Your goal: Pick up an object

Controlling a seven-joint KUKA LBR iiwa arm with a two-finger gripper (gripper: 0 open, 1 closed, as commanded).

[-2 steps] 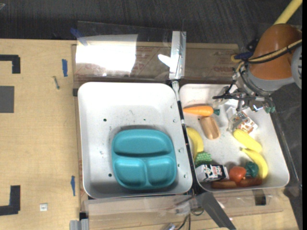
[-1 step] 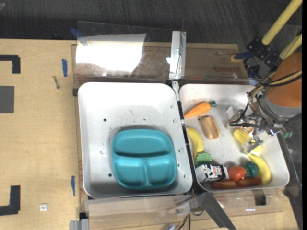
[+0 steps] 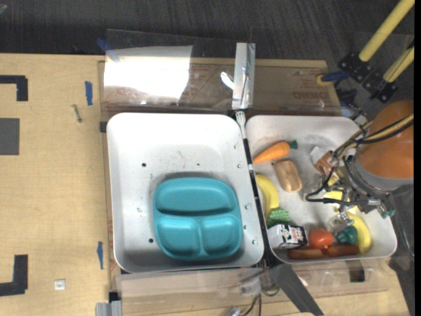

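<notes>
1. Camera view: the pincer (image 3: 343, 210) is lowered into the right bin (image 3: 309, 125), among toy food.
2. Its opening cannot be told.
3. A carrot (image 3: 272, 152) and a banana (image 3: 266, 191) are left near the divider.

Right bin (image 3: 309, 125), white, shallow: holds pickable objects.
Carrot (image 3: 272, 152), orange, green tip, lying slanted at far-left of bin.
Tan bread-like block (image 3: 287, 175) just near-right of carrot.
Banana (image 3: 268, 192), yellow, curved, along left wall.
Green leafy piece (image 3: 277, 216) at banana's near end.
Small black-white box (image 3: 288, 235) at near-left corner.
Red tomato-like piece (image 3: 321, 238) by near wall, brown sausage-like piece (image 3: 322, 251) touching it along near wall.
Second yellow banana-like piece (image 3: 362, 234) near-right, partly under arm.
</notes>
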